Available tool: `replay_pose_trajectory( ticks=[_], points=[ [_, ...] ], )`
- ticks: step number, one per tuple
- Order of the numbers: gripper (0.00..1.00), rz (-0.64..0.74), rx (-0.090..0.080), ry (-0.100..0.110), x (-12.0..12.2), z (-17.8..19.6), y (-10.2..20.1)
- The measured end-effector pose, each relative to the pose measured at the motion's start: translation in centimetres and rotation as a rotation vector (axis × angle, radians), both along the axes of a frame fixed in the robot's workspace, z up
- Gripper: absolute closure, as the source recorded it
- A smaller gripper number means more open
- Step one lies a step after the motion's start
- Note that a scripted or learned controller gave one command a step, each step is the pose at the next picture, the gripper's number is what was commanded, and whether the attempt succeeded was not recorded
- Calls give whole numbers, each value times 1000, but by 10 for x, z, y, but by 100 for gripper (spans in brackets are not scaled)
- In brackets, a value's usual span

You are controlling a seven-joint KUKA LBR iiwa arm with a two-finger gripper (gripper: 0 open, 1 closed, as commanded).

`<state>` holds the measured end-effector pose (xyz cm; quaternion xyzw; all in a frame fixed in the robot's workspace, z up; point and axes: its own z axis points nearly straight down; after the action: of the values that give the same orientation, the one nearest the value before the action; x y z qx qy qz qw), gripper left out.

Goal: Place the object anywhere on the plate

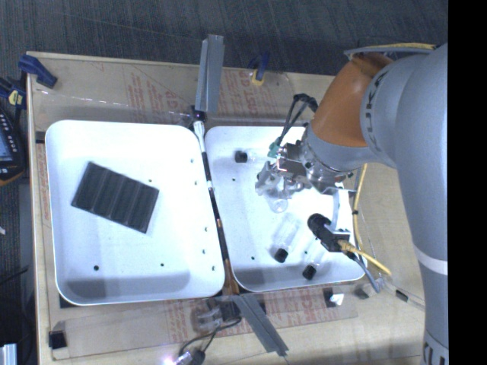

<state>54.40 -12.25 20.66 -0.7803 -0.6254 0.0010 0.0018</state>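
Observation:
The plate [116, 196] is a dark ribbed rectangle lying tilted in the left bin [61, 139]. My gripper [274, 181] hangs over the middle of the right bin [228, 204], well to the right of the plate. A clear, glassy thing [278, 201] sits just under the gripper; whether it is held is unclear. Two clear vials with black caps lie near the right bin's front: one [284, 242] in front of the gripper, the other [312, 265] closer to the front right corner. A small black piece [240, 157] rests at the right bin's back left.
A grey divider bar [208, 74] rises behind the bins where they meet, and another bar [262, 325] lies in front. Blue clamps [36, 71] sit on the bench's back edge. The arm's grey body [403, 128] covers the bench's right side.

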Motion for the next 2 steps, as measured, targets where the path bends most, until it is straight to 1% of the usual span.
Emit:
replay_pose_trajectory(
  ticks=[1,2],
  points=[
    [100,-78,0,0,12,47,89],
    [100,-331,-2,6,-20,40,145]
  ],
)
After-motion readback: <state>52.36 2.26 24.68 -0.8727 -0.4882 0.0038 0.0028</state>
